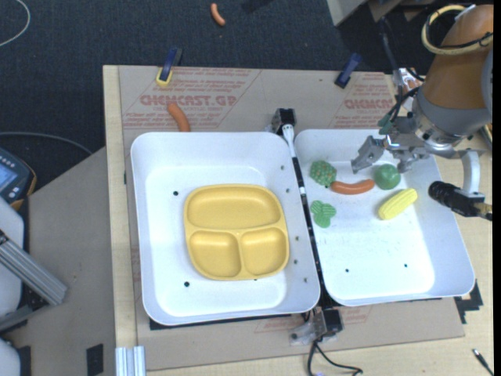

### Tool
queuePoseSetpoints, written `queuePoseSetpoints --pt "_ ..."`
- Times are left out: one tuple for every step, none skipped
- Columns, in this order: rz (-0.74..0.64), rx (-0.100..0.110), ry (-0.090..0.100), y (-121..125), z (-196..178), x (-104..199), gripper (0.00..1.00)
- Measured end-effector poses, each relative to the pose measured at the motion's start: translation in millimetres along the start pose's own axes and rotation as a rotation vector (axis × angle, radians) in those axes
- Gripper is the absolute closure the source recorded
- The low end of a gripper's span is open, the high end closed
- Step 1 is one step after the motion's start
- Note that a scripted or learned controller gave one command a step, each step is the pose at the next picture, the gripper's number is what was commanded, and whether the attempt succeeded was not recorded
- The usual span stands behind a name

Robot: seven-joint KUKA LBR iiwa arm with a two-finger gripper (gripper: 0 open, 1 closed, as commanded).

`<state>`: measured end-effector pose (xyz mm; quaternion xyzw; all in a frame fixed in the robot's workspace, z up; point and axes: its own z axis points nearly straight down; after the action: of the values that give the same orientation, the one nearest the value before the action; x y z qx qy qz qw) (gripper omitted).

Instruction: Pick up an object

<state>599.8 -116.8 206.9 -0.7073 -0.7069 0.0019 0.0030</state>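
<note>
We'd drop the gripper [385,160] straight over the green ball [387,177]; fingers look spread with nothing between them, so centre first, clear of the sausage [352,186].

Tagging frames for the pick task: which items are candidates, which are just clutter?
Candidates, in the right bin: corn cob, sausage, green ball, two broccoli pieces.
Clutter: yellow divided plate, sausage on the board, sausage on the floor.
</note>
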Motion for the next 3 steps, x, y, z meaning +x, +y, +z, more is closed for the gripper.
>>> queuePoseSetpoints --pt "0.0 0.0 0.0 -1.5 63.1 4.8 0.0" --pt "-0.001 0.0 0.0 -2.3 116.7 5.6 0.0" --pt "0.001 -0.008 -0.002 -0.6 102.3 4.9 1.0"
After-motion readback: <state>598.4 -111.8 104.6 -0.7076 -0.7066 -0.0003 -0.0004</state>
